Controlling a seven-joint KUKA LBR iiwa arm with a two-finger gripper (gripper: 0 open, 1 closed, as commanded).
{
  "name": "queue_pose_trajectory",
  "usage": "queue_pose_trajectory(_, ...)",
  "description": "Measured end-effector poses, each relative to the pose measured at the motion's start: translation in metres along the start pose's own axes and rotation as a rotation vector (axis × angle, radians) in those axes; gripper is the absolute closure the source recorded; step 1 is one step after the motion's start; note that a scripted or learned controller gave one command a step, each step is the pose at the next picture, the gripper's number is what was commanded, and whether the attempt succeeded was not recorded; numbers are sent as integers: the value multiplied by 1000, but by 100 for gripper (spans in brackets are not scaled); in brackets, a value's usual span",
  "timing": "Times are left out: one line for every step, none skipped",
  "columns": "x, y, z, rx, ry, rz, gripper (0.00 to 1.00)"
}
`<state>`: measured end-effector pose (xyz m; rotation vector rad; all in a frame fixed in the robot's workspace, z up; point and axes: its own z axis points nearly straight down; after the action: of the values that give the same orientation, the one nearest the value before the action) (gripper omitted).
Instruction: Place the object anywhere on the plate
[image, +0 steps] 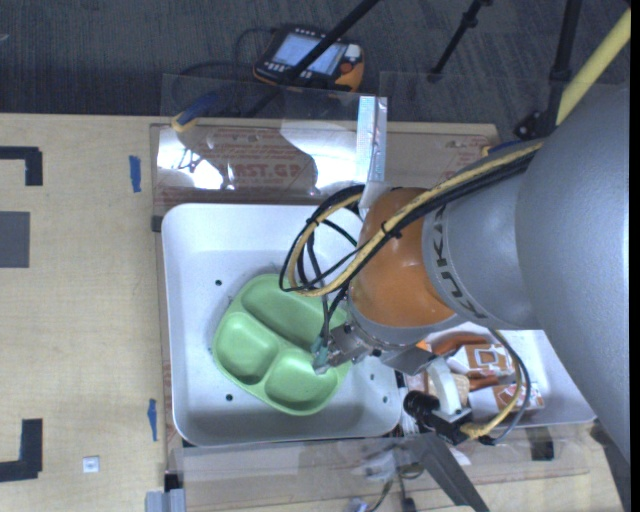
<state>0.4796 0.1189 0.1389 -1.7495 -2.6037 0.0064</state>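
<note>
Grey arm casing (575, 210), nearest the lens, fills the right side of the view, and its orange band (395, 275) sits just above the wrist, with yellow and black cables (320, 235) looping off its left flank. Below the band the gripper (328, 355) reaches down over the right edge of the green plate (265, 345), at or very close to its rim. Whether it is spread or closed cannot be told, as the wrist hides it from above. No object can be made out at the tool. That plate, divided into compartments, lies tilted in the left white bin (190, 300). Right of the wrist, in the other bin (570, 395), lies an orange-and-white packet (480, 365), partly covered by the arm and well apart from the plate. Which item is the one to be moved cannot be told for certain. Beyond the bins a clear sheet (270, 150) stands on the wooden bench (75, 300).
</note>
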Motion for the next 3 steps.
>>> queue_pose_trajectory(-67, -26, -43, -5, -3, -351, 100)
queue_pose_trajectory(-67, -26, -43, -5, -2, -351, 0)
queue_pose_trajectory(-54, -21, -43, -4, -2, -120, 0)
